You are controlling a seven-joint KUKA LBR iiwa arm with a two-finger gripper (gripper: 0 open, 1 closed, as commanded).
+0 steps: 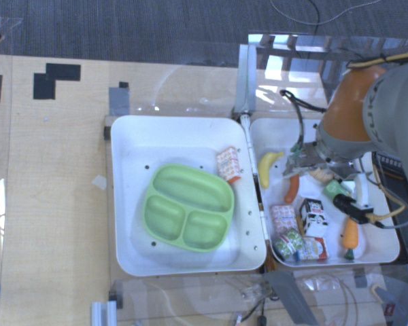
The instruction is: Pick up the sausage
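Note:
The sausage (291, 191) is a short reddish-orange stick lying almost upright in the picture, in the left half of the right bin (389, 251). My gripper (296, 169) hangs just over the sausage's upper end, at or very close to it. The grey arm with its orange band comes in from the upper right and hides the bin's back right part. A yellow banana (267, 166) lies just left of the gripper, near the wall between the bins.
Around the sausage lie a pink packet (283, 217), a black-and-white carton (314, 216), green packets (294, 244) and a carrot (351, 235). The left bin (122, 202) holds a green divided plate (188, 207) and a snack packet (228, 164).

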